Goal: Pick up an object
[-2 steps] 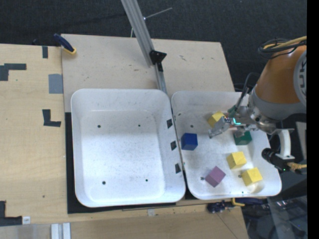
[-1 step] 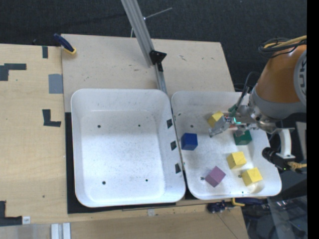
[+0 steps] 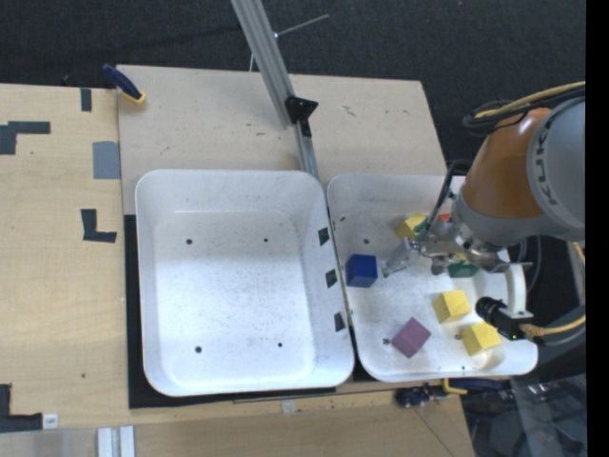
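Observation:
My gripper (image 3: 417, 263) hangs over the middle of the right bin (image 3: 373, 196), below the grey arm with its orange band. Its two fingers stand apart, open, with bare bin floor between them. A blue cube (image 3: 361, 270) lies just left of the left finger (image 3: 395, 261). A small yellow block (image 3: 411, 226) sits just behind the gripper, partly under the wrist. A green piece (image 3: 464, 270) peeks out right of the right finger. Nearer the front lie a yellow cube (image 3: 453, 305), another yellow block (image 3: 481, 337) and a purple block (image 3: 411, 337).
The left bin (image 3: 152, 255) sits beside the right one, their rims touching. A slanted metal pole (image 3: 271, 60) runs from the top down to the bins' shared back corner. Cables and a black fitting (image 3: 495, 310) hang at the right bin's right edge.

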